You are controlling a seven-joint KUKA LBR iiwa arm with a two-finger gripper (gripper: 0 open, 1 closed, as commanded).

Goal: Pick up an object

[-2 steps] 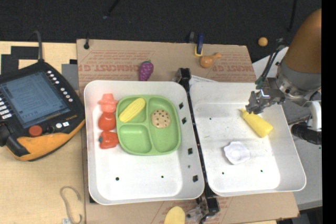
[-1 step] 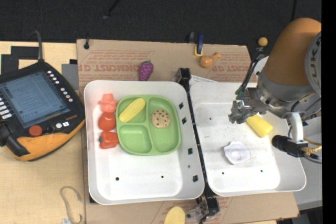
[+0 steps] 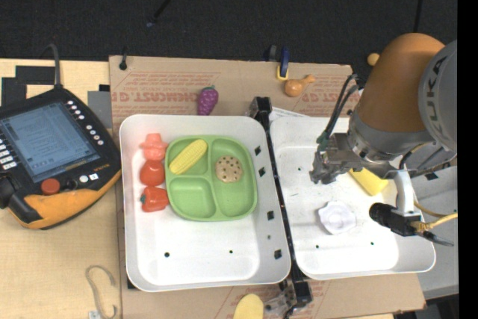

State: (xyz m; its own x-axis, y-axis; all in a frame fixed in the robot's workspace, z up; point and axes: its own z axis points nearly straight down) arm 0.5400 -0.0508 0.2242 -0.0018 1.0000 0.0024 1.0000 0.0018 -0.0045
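Note:
My gripper [image 3: 325,172] hangs low over the right bin [image 3: 306,250], near its middle. The arm's grey wrist and orange band cover most of it from above. A small white crumpled object [image 3: 337,218] lies on the bin floor just below and right of the gripper, apart from it. A yellow block [image 3: 367,181] lies to the gripper's right, partly hidden under the arm. In the left bin [image 3: 194,258] sits a green divided plate [image 3: 196,199] holding a corn cob [image 3: 187,155] and a cookie [image 3: 228,169].
Red and pink toy foods [image 3: 152,172] lie left of the plate. A black divider runs between the bins. A purple grape toy [image 3: 208,100] and an orange pear-shaped toy [image 3: 296,86] rest behind the bins. A teach pendant [image 3: 48,153] sits at left. A yellow object [image 3: 249,306] lies at the front edge.

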